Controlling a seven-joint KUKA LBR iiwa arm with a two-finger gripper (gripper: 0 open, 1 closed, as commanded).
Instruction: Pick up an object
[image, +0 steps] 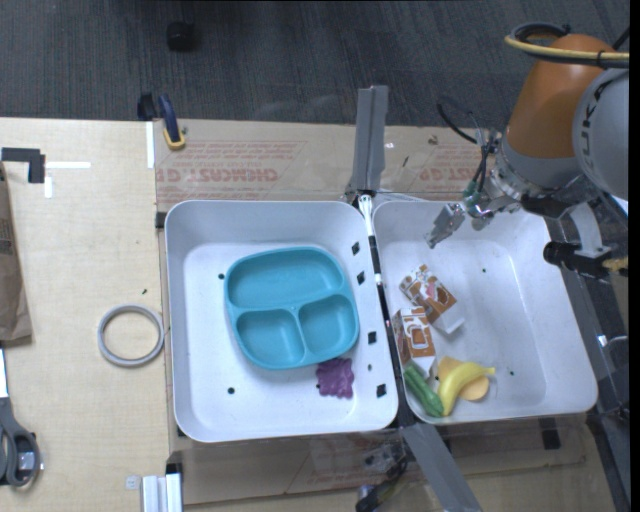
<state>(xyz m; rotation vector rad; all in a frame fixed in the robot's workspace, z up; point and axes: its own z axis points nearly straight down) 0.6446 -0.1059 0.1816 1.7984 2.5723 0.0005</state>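
The pincer (447, 222) hangs over the far-left part of the right bin (520, 290), fingers pointing down-left. Looks empty, nothing between the fingers; how far open they are, can't tell at this res.

Candidate objs all sit in the near-left corner of that bin: a yellow banana (462, 380), a green veg-like piece (423, 392) touching it on the left, and two small printed packets (428, 292), (417, 335) just beyond, w/ a pale block beside them. They're crowded, partly overlapping.

Judgement: step in hand is the approach. Best bet prob. the banana, since it's the bulkiest and lies a bit clear on its right side. Come straight down, fingers across its short axis, keep off the bin wall. Flat packets would likely slip.

The left bin (190, 300) holds a blue divided tray (290, 310) and a purple lump (336, 377) at the tray's near edge.

Table (80, 250) is pale wood w/ a cardboard sheet under the far side of the bins. A grey tape ring (131, 334) lies left of the bins, scissors (15, 445) at the near-left edge. Dark carpet beyond.
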